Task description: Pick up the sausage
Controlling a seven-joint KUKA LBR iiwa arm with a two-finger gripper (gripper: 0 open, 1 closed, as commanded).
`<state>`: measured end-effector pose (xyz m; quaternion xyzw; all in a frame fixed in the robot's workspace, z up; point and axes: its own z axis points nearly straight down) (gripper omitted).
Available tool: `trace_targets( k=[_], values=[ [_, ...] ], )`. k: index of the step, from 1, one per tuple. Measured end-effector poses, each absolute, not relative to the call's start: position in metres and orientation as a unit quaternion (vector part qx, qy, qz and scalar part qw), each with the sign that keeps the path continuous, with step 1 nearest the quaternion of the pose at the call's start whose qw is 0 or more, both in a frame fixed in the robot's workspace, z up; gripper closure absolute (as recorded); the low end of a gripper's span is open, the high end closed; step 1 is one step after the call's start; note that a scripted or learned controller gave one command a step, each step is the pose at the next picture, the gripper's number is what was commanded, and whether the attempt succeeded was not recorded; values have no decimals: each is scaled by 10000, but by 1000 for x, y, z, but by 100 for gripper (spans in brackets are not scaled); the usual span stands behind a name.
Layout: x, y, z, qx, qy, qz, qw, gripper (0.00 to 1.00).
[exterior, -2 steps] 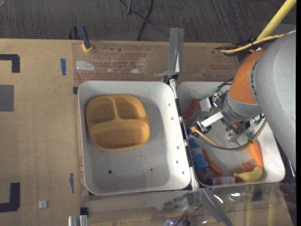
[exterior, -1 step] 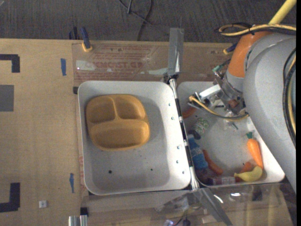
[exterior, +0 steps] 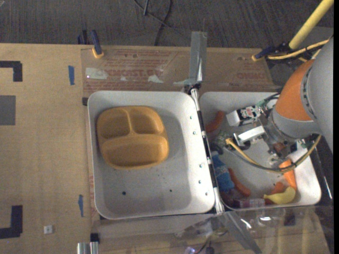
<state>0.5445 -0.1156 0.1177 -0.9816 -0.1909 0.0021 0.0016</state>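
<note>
A reddish-orange sausage-like piece [exterior: 215, 121] lies in the right bin [exterior: 313, 190], close to its left wall near the back. The gripper [exterior: 276, 153] hangs from the grey and orange arm over the middle-right of that bin, to the right of the sausage and apart from it. Its lower end is hidden among cables and its own body. I see nothing clearly held by it.
The left bin [exterior: 159, 194] holds a yellow divided plate [exterior: 132, 136]. A blue item [exterior: 223, 177], a second orange-red piece [exterior: 241, 187], a yellow banana-like toy [exterior: 281, 197] and an orange piece [exterior: 289, 177] lie along the right bin's front. A yellow cable [exterior: 249, 160] loops under the wrist.
</note>
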Motion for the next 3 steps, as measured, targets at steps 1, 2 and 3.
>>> trace_targets(
  k=[1,2,3],
  values=[
    [600,-157,85,-9948,-1021,0,1,0],
    [605,-153,85,-9949,-1009,-3,-5,0],
    [632,-154,88,-9940,-1076,175,42,0]
  ],
)
